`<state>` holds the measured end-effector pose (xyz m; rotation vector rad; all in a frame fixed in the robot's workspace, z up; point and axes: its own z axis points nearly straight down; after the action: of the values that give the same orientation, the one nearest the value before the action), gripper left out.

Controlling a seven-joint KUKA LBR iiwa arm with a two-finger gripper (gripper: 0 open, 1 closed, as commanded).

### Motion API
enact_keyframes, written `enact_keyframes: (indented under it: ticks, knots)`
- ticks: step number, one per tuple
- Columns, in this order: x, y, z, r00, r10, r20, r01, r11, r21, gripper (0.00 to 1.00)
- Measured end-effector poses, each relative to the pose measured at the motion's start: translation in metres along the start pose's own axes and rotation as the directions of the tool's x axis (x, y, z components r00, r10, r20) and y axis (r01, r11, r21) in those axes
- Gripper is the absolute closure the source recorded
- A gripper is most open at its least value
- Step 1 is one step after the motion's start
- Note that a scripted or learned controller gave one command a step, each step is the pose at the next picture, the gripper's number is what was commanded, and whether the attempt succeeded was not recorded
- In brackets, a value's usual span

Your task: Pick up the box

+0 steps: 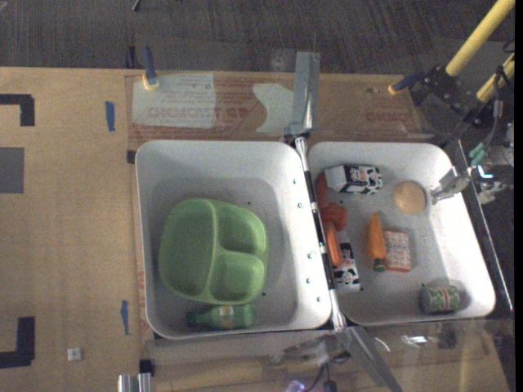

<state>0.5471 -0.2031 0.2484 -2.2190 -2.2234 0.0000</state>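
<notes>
A small red and white box (pixel 397 250) lies flat in the middle of the right bin (pixel 466 243). An orange carrot (pixel 375 237) lies right beside its left edge. A black-and-white cow-pattern carton (pixel 353 178) rests near the bin's back left. A second such carton (pixel 346 269) lies against the divider between the bins.
The right bin also holds a tan round disc (pixel 409 196), a green-labelled can (pixel 440 297) at the front right, and red-orange toys (pixel 331 216) by the divider. In the left bin (pixel 155 219) sit a green divided plate (pixel 214 249) and a green bottle (pixel 219 317). Yellow poles (pixel 482 27) stand at the back right.
</notes>
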Motion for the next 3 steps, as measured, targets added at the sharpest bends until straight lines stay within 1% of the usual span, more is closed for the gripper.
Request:
enact_keyframes:
  ticks: [1,2,3]
  knots:
    - [0.042,-0.032,0.101,0.991,-0.135,0.0,0.135,0.991,0.0,0.0]
    - [0.051,-0.045,0.162,0.993,-0.118,0.002,0.118,0.993,-0.006,0.0]
    - [0.051,-0.044,0.151,0.993,-0.116,0.002,0.116,0.993,-0.01,1.0]
